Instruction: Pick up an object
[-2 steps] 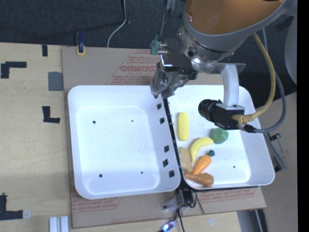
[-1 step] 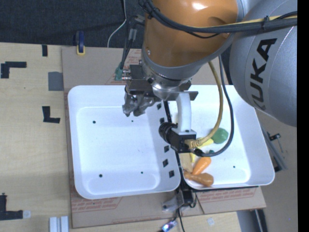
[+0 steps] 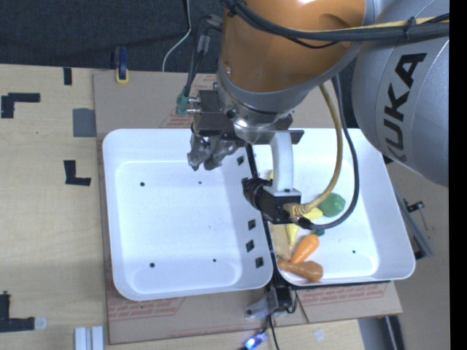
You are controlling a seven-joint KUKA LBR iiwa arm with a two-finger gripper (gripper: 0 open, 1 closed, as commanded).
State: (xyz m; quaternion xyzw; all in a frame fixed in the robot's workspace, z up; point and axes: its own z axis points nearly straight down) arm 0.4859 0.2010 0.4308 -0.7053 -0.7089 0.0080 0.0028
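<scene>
Objects: you see a carrot, a brown piece, a green piece and a yellow piece clustered at about 7 o'clock in the right bin.
Tool: the tool hangs over the far rim of the left bin, at 10 o'clock from the cluster and well apart from it; you cannot tell its opening, and nothing shows in it.
Progress: judge the pick not yet made; reach, grasp and lift remain.
Surface: the surface carries both bins.
</scene>
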